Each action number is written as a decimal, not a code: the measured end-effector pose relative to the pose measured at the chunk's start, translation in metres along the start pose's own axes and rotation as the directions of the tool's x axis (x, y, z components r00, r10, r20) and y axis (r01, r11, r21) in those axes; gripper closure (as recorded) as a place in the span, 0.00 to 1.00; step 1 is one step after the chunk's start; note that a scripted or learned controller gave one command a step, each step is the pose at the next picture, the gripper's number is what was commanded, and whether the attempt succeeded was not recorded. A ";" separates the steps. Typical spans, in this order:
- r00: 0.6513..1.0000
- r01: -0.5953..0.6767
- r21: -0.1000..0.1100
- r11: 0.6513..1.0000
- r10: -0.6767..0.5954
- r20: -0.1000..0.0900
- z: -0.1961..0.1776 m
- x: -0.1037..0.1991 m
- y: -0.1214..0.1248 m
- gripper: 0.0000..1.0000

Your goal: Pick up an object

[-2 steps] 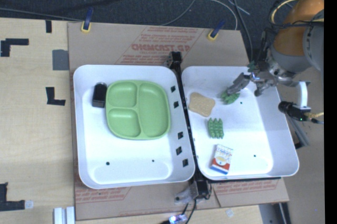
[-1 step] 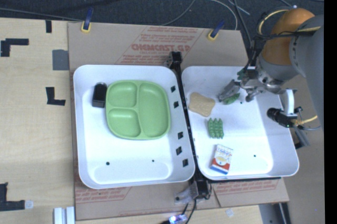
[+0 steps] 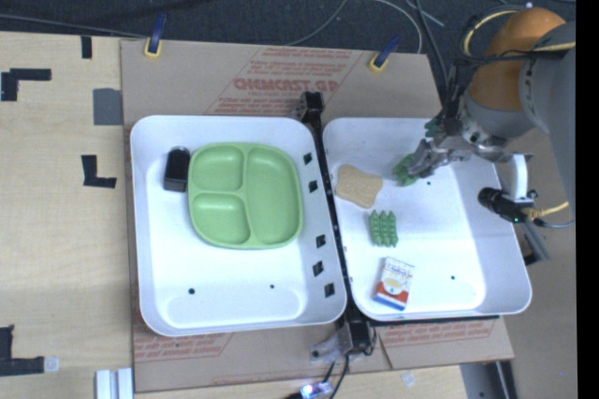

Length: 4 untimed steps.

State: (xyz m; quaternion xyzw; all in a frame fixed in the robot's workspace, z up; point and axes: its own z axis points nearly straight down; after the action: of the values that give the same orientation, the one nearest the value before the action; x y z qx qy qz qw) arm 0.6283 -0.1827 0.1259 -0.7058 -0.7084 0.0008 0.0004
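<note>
Bench, cardboard sheet, two white bins side by side.
Left bin [image 3: 150, 229]: green plate [image 3: 246, 196], black block [image 3: 176, 169] touching its left edge. Right bin [image 3: 487, 280]: tan piece [image 3: 358, 186] at left, green studded block [image 3: 382, 227] just nearer, red-white-blue carton [image 3: 394, 283] near front. My pincer [image 3: 418, 163] sits low at the far right, pinching a small green item [image 3: 404, 170].

Grey arm's two-finger gripper [image 3: 418, 163] low in right shallow white bin [image 3: 468, 294], fingers closed around a small dark-green object [image 3: 404, 170]. Same bin — tan flat sponge-like piece [image 3: 357, 186], green studded block [image 3: 382, 227], red-white-blue small carton [image 3: 395, 283]. Left white bin [image 3: 159, 294] — light-green divided plastic plate [image 3: 246, 195], black small block [image 3: 176, 169] just beside it.
</note>
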 end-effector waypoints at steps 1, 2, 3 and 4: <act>1.000 -0.001 -0.007 1.000 0.001 0.000 -0.054 0.000 0.011 1.00; 1.000 -0.002 -0.006 1.000 0.002 0.000 -0.092 0.001 0.013 1.00; 1.000 0.001 0.001 1.000 -0.001 -0.001 -0.083 0.047 -0.004 1.00; 1.000 0.002 0.002 1.000 -0.002 -0.002 -0.075 0.102 -0.024 1.00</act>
State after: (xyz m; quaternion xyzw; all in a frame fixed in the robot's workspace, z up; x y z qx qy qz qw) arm 0.6040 -0.0810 0.2012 -0.7053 -0.7089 0.0007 0.0017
